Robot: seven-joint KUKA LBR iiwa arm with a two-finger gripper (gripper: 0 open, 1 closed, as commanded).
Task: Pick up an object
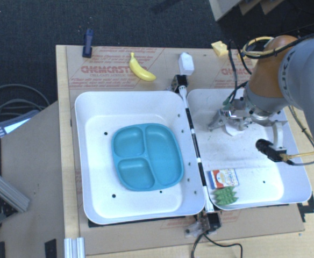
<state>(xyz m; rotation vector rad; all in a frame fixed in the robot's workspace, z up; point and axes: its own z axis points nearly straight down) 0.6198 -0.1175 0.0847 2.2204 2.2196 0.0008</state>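
Camera view looking down: gripper [233, 121] low over the far half of the right bin [299, 190], honestly no telling from this angle whether spread or closed. Pickable stuff well apart from it at the near edge of that same bin, a small red-and-blue packet [223, 177] with a leafy green toy [226, 196] just in front, touching or nearly so. Over in the left bin [90, 144], a blue divided plate [146, 157] lying flat, plus a banana [141, 69] out on the bench [106, 63] behind it.
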